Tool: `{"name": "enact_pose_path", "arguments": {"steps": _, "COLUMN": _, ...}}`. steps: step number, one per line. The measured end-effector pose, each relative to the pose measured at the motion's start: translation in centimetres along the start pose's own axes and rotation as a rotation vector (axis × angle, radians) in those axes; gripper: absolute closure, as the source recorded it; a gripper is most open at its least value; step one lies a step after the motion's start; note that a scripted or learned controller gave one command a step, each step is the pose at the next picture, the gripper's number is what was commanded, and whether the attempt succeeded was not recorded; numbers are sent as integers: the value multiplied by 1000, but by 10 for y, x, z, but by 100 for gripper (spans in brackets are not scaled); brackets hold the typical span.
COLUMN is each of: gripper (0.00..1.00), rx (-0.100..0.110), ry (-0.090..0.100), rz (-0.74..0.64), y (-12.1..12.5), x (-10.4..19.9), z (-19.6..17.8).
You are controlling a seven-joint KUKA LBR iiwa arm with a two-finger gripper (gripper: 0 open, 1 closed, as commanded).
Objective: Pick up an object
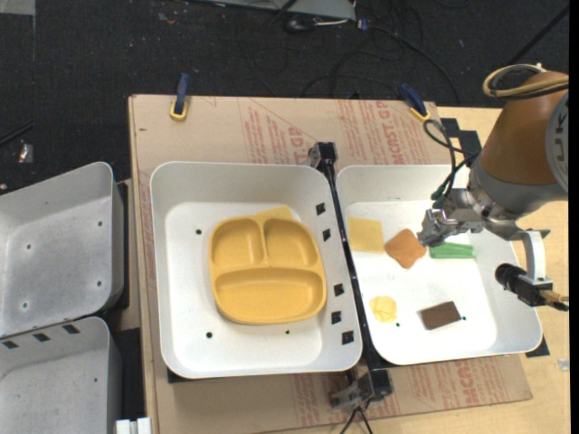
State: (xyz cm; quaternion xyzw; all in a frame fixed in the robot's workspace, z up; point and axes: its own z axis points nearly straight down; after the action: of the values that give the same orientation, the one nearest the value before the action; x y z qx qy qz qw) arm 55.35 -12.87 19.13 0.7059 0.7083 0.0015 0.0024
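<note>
Two white bins (172,242) on a cardboard-topped bench (235,125), dark floor (81,43) around; end effector (434,229) grip unclear

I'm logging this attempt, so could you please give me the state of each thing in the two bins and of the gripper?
Yellow divided plate: right way up, flat in the left bin.
Pale yellow square: flat in the right bin.
Orange piece: resting beside the gripper.
Green piece: flat, partly under the gripper.
Small yellow piece: lying loose.
Brown block: lying flat.
Gripper: low over the right bin.
</note>
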Motion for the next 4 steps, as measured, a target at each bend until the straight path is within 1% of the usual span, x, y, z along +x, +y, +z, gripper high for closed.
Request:
{"name": "enact_pose_path", "arguments": {"steps": 1, "gripper": 100, "rx": -1, "ry": -1, "rz": 1, "y": 6, "x": -10, "z": -56}}
{"name": "enact_pose_path", "arguments": {"steps": 2, "gripper": 100, "rx": 6, "ry": 3, "rz": -4, "y": 1, "x": 40, "z": -45}}
{"name": "enact_pose_path", "arguments": {"steps": 3, "gripper": 100, "rx": 6, "ry": 3, "rz": -4, "y": -8, "x": 88, "z": -45}}
{"name": "enact_pose_path", "arguments": {"steps": 4, "gripper": 100, "rx": 7, "ry": 4, "rz": -5, "y": -8, "x": 151, "z": -40}}
